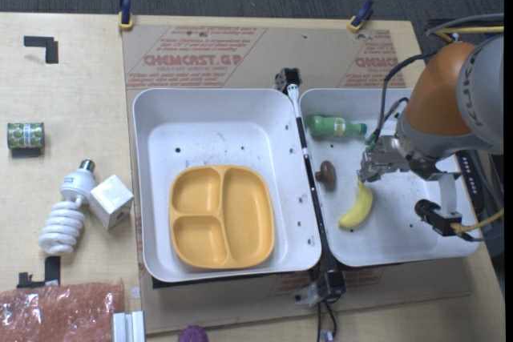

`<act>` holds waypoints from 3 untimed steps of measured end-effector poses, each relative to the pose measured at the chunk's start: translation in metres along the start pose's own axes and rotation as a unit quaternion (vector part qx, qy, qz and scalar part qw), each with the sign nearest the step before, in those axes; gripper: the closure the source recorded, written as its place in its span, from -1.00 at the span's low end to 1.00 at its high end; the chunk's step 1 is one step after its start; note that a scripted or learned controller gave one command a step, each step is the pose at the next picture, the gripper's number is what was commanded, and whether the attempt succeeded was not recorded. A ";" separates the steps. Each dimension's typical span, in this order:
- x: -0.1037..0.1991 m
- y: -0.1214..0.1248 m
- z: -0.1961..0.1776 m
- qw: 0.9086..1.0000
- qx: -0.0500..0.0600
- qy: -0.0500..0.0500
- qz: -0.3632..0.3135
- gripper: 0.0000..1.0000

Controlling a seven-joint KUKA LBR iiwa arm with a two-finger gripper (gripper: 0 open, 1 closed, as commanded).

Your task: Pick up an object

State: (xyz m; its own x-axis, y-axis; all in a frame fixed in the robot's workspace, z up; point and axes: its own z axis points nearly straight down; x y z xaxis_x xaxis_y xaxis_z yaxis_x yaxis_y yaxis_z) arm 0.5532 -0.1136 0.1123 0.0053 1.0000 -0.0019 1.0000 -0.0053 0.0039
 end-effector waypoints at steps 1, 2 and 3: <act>0.000 0.000 0.000 1.000 0.000 0.000 0.000 -1.00; 0.010 -0.066 0.019 1.000 0.001 0.001 -0.002 -1.00; 0.009 -0.064 0.009 1.000 0.000 0.000 -0.001 1.00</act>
State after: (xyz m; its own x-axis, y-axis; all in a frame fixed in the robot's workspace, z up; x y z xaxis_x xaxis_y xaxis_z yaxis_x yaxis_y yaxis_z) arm 0.4891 -0.1038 0.1025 0.0034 1.0000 -0.0011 1.0000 -0.0034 0.0046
